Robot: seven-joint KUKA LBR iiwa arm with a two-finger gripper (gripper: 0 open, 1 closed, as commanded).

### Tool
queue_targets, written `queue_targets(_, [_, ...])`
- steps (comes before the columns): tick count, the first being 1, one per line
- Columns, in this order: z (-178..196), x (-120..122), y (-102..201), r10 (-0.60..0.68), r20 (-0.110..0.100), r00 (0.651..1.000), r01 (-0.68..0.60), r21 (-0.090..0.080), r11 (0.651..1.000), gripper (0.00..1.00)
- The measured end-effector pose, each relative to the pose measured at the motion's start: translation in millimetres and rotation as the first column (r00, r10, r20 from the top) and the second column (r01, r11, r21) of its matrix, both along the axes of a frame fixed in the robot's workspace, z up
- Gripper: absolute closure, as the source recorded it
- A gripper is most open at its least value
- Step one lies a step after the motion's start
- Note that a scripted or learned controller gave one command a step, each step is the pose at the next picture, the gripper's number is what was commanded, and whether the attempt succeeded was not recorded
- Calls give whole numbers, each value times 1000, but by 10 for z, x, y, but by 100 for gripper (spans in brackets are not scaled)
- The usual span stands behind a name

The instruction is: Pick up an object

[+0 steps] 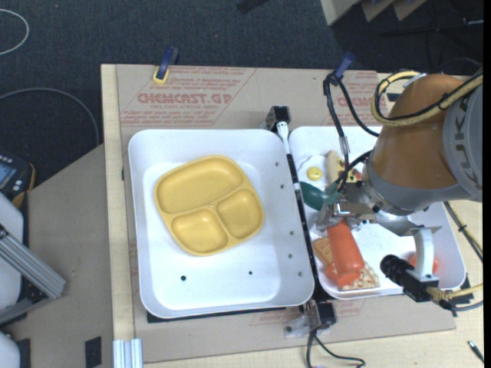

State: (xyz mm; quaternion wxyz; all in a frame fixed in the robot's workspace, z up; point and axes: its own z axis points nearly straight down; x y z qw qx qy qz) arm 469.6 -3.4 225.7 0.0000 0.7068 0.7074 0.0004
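My gripper [338,211] hangs low over the left part of the right bin [453,271], under the orange band of the arm [414,140]. Just below it lies a red-orange cylinder [344,253] on a pale waffle-like piece [360,280]. A teal object [314,195] sits right at the gripper's left side, touching or nearly so. A small yellow piece [314,173] and a cream piece [332,162] lie further back in the same bin. The arm hides the middle of this bin.
The left bin [153,282] holds a yellow three-compartment plate [209,204]. Black clips [278,116] stand at the bins' shared wall. A black fitting [405,275] on a white bracket sticks out at the right bin's front. Cables [341,106] loop behind the arm.
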Motion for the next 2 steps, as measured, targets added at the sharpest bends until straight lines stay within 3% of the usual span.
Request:
queue_targets(1, [-79, 24, -34, -2, -4, 1000, 2, 0, 1000, 100])
queue_targets(2, [94, 127, 5, 0, 3, 1000, 0, -1, 1000, 100])
